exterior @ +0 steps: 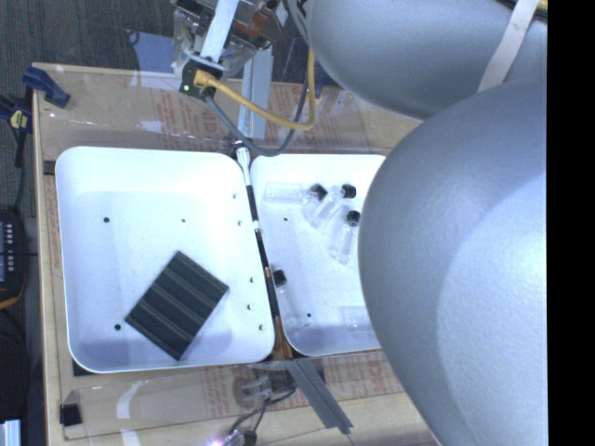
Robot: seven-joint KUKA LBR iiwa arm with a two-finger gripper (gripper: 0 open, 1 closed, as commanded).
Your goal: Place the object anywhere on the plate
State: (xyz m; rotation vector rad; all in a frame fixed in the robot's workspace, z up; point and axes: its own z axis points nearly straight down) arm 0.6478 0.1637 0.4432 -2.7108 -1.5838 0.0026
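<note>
Cannot tell the state of the gripper (209, 26), spread or pressed together: too much bracket and cable in the way. Seen high over the far edge of the bench (112, 110), beyond both bins, with nothing visibly carried. Probably held there to leave an open look down into the 2 bins before a pick, judging by its distance from every object.

Below and nearer, in the right bin (307, 342): a loose cluster of clear vials (325, 214) toward the far edge, picked out mostly by 3 small black caps (348, 191). Also 1 more black-capped vial (277, 279), lying apart against the left wall. Transparent, cylindrical, smooth, so likely light, slippery and prone to rolling on the glossy white floor. Probably best pinched across the body. Lying flat rather than upright, as if tipped in loosely. Partly hidden on the right by the grey arm (465, 249).

Further out, in the left bin (74, 249): the plate (177, 305), a dark flat rectangle with parallel ribs. Set askew toward the near edge, about midway between the 2 near corners. Matte, ridged, low, so a stable landing spot, with grooves likely to check a rolling vial. Nothing on it yet.
</note>
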